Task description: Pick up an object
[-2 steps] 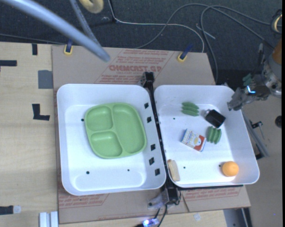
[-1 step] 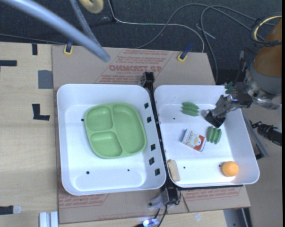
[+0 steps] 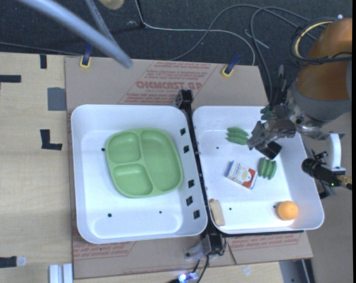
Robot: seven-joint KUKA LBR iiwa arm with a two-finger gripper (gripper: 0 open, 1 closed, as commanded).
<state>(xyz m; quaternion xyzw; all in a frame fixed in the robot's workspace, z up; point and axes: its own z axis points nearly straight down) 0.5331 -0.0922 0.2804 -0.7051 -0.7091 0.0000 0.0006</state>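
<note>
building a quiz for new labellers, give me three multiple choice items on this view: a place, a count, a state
1. Where is the orange ball? A. left bin B. right bin, in a corner C. on the cardboard
2. How many compartments has the green plate? A. two B. three C. five
3. How does the plate lie? A. hollows up B. upside down C. on edge
Key: 1 B, it sits in the right bin's corner; 2 B, two small hollows and one large; 3 A, the dividers face the camera.
</note>
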